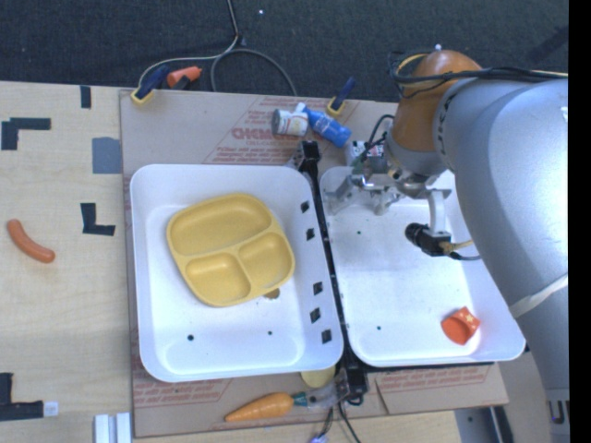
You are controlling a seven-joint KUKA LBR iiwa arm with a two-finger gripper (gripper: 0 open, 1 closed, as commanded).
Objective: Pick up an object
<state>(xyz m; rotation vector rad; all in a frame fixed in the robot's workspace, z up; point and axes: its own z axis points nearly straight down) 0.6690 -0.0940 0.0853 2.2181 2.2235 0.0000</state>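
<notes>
A small orange object lies in the near right corner of the right bin. A yellow divided plate rests in the left bin, with a small brown bit at its near edge. My gripper hangs low over the far left part of the right bin, close to the divider between the bins. It is well away from the orange object, and nothing is seen in it. The grey arm and its orange band cover the bin's far right corner.
A black cable fitting sits on the arm over the right bin. Behind the bins lie a white and blue bottle and clamps. A carrot lies in front of the bins, a red sausage far left.
</notes>
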